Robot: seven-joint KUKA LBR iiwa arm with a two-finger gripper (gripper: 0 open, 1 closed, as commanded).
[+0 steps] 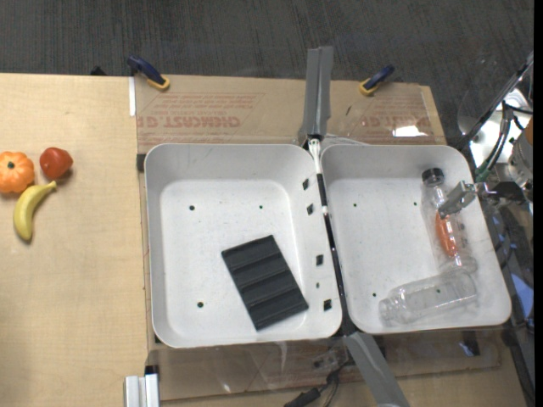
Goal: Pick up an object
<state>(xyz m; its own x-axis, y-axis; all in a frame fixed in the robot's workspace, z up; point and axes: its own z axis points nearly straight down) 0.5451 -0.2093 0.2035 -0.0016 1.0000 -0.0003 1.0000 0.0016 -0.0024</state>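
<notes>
Beside right white bin's [339, 227] far wall, gripper [462, 195] hangs over clear bottle with orange contents [445, 227] (fingers' spread: cannot tell), likely lining up grab; crumpled clear plastic bottle [428, 299] nearer front.

Bins [170, 227]: smooth white plastic, faintly speckled, slightly glossy.
Ribbed block [264, 281]: matt, dark grey, grooved surface.
Bottles: a clear, shiny plastic bottle [428, 299]; a second clear bottle [445, 223] with orange contents.
Bench top [76, 312]: pale, matt, wood-like board.
Backing sheet [212, 113]: brown cardboard, printed red.
Fruit: glossy banana [29, 210].
</notes>
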